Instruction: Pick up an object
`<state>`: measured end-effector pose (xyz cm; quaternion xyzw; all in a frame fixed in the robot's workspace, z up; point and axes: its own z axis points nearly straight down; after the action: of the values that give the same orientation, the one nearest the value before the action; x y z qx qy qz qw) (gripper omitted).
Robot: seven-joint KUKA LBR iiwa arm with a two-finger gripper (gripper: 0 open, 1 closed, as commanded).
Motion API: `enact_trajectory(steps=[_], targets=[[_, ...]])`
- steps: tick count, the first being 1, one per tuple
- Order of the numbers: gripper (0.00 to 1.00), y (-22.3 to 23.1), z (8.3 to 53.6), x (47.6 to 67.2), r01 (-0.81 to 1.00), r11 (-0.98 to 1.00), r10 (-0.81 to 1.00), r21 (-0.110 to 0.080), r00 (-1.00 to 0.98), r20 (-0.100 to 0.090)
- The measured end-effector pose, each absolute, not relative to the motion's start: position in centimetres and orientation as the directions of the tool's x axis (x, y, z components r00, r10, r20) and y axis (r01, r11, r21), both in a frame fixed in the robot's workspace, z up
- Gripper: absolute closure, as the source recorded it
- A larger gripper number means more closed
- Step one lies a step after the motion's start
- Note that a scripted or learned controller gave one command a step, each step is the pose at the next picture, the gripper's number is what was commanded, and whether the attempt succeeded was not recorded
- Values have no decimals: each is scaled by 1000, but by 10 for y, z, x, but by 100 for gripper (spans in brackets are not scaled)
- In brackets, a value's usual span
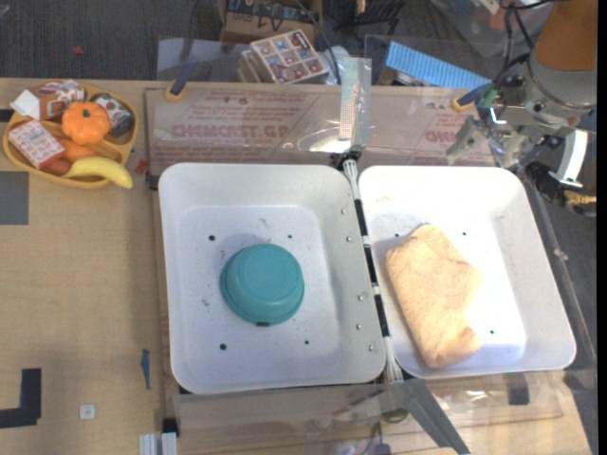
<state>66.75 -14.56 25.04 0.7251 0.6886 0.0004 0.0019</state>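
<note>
Nothing has been picked up yet, as far as the view shows: the pincer (493, 129) hangs above the far right corner of the right bin (545, 254), beyond the bin's back rim, with nothing between its fingers, and whether those fingers stand apart or together cannot be told from this angle. The nearest candidate, a tan folded cloth (432, 294), lies flat on the right bin's floor, below and slightly left of the pincer in the view, well apart from it. A teal bowl (264, 283), upside down, rests in the left bin (190, 207), farther left and lower still. So the whole task seems to remain: choosing one object, travelling over it, descending, closing and lifting. The cloth looks the shorter reach.
</note>
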Motion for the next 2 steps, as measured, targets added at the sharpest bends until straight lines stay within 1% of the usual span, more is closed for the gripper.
enact_trajectory(steps=[1,2], targets=[[0,-122,166,592,992,-125,992,0,125,0],[0,-184,89,545,1000,3,1000,8,-3,-1]])
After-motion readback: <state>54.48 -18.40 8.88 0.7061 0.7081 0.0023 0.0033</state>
